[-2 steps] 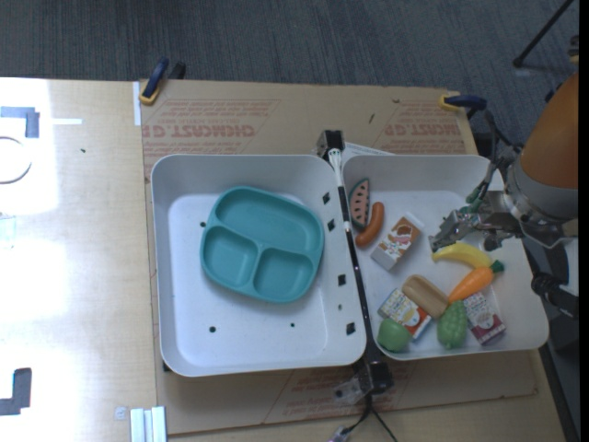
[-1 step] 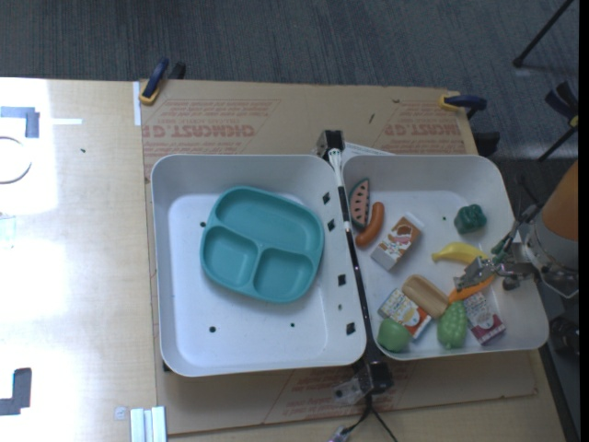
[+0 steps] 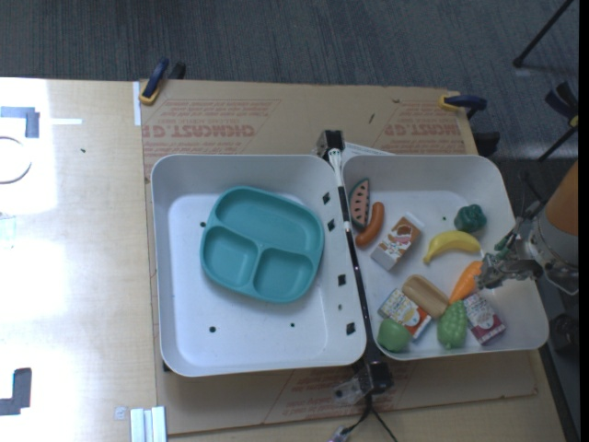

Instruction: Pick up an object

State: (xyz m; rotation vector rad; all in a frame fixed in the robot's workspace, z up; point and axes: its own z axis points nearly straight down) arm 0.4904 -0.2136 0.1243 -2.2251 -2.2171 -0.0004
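Note:
The right bin (image 3: 515, 210) holds several toy foods: a watermelon slice (image 3: 359, 196), a sausage (image 3: 371, 225), a small carton (image 3: 398, 242), a banana (image 3: 451, 244), dark green broccoli (image 3: 471, 216), an orange carrot (image 3: 465, 282), a bread roll (image 3: 425, 293), a printed box (image 3: 405, 309), a green apple (image 3: 394, 336), a green vegetable (image 3: 452, 325) and a red-and-white packet (image 3: 484, 319). My gripper (image 3: 498, 268) reaches in from the right edge and sits low at the carrot's upper right end, just below the banana's tip. Nothing is visibly lifted.
The left bin (image 3: 175, 274) carries a teal divided plate (image 3: 262, 244). Both bins rest on cardboard (image 3: 230, 122) clamped at the back corners. A clip and cable (image 3: 329, 143) sit where the bins meet at the back. The arm's body (image 3: 561, 238) hangs over the right bin's right wall.

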